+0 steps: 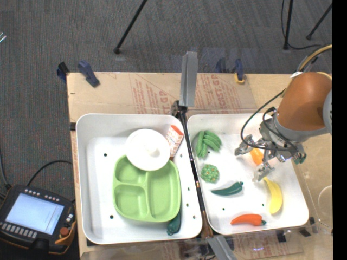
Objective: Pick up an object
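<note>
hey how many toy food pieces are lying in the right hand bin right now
6: green pea pods far left, round green piece, dark green pepper, red pepper near edge, banana, and an orange piece partly hidden under the end effector.

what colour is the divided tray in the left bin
Light green; the divided tray shows clearly in the camera view.

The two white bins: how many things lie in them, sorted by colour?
Green: 5, namely divided tray, pea pods, round green piece, dark pepper, dark piece
White: 1, plate
Orange or red: 3, carton, chilli, orange piece
Yellow: 1, banana
Total: 10
</note>
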### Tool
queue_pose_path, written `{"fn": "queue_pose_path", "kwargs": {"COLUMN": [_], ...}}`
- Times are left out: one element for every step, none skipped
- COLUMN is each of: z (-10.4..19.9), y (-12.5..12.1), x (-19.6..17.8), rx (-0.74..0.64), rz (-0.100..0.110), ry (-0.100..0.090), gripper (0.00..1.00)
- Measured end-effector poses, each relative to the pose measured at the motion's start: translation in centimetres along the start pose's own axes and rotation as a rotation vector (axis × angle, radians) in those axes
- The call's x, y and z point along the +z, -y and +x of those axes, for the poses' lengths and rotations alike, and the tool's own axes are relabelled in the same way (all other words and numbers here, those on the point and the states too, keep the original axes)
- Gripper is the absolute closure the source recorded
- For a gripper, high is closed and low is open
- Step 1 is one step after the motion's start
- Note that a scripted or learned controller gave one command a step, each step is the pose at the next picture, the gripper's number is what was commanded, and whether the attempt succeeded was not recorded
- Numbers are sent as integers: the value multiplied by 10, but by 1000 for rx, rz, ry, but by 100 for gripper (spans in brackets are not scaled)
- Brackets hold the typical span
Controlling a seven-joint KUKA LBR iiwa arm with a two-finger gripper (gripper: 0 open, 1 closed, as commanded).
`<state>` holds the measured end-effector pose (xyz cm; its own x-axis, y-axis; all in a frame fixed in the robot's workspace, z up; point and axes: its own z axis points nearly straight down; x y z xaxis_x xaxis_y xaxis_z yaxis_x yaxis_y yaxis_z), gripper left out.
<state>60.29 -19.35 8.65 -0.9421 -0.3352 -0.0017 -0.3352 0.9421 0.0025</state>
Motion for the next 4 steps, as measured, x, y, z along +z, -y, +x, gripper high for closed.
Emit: {"fn": "queue_pose_path", "kwargs": {"z": [-1, -1, -4, -8], "y": [-1, -1, -5, -1], "x": [-10, -9, 0, 0], "rx": [1, 1, 66, 113], "rz": [-1, -2, -1, 0], "ry": [3, 3, -1, 1], "gripper": [100, 0, 0, 0]}}
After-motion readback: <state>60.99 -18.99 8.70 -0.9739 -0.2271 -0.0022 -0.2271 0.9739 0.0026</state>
